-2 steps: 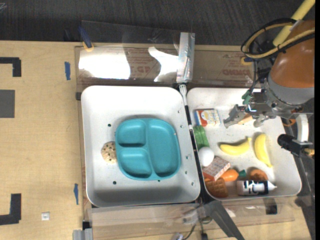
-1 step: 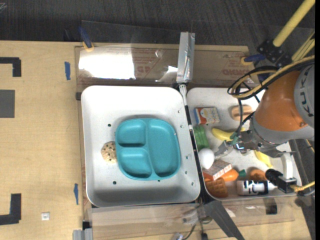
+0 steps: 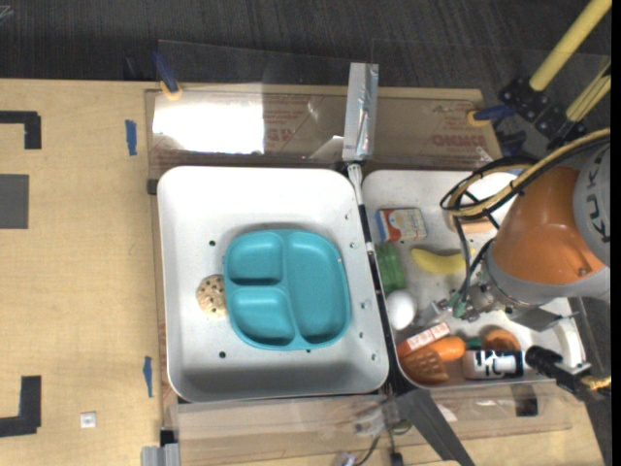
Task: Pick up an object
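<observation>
The gripper (image 3: 464, 304) hovers low; whether it's spread, nobody can tell. Just left sits the white egg (image 3: 400, 310): light, smooth, likely slippery. It'll want gripping across its middle.

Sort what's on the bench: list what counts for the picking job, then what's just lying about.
For the job, in the right bin under the gripper:
banana
white egg
carton
green item
orange packet
dark bottle

Lying about, in the left bin:
teal divided tray
cookie
</observation>
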`<control>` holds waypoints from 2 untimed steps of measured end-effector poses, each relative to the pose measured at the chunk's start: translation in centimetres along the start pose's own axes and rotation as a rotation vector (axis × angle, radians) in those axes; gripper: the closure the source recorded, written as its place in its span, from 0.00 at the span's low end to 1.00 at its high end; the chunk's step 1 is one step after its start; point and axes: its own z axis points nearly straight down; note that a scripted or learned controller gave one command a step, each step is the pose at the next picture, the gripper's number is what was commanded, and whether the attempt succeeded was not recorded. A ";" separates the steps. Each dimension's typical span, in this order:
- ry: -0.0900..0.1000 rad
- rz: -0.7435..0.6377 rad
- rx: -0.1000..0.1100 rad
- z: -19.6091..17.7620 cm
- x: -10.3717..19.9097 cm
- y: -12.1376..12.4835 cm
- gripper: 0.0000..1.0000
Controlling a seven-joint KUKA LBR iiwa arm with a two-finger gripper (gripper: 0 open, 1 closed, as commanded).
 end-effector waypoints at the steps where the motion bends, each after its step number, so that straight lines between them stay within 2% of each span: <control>1: 0.002 0.000 -0.001 -0.8 0.1 0.1 1.00; 2: 0.007 0.239 0.009 -9.5 0.5 12.9 1.00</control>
